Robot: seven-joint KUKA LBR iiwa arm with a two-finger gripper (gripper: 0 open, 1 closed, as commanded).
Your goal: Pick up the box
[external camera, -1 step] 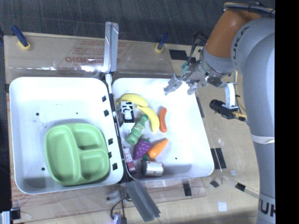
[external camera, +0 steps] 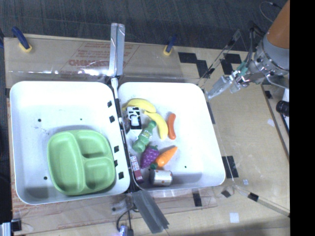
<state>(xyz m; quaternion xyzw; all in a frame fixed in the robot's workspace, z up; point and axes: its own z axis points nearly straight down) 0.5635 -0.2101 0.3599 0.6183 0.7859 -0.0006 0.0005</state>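
the arm [external camera: 275, 38] came in from the upper right, its orange band showing near the edge, and the gripper [external camera: 216, 89] hung outside the bins, just past the upper right corner of the right bin [external camera: 209, 146], over the bare bench [external camera: 251, 146]. whether the claw stood apart or together could not be told from this slant, and nothing was seen held in it. the box [external camera: 134, 118], small and dark with a white face, lay in the right bin near its left wall, touching the underside of the banana [external camera: 142, 107] and just above the green bottle [external camera: 144, 137]. an orange sausage-shaped toy [external camera: 171, 125] lay to the right of the banana. below the bottle sat a bunch of purple grapes [external camera: 149, 156], with a carrot [external camera: 166, 155] beside it on the right, and a silver can [external camera: 161, 177] lay on its side near the bin's lower edge. a small dark red packet [external camera: 135, 167] rested against the left wall beside the grapes. the left bin [external camera: 29, 107] held a green divided tray [external camera: 81, 161] in its lower half. the box and gripper were well apart.
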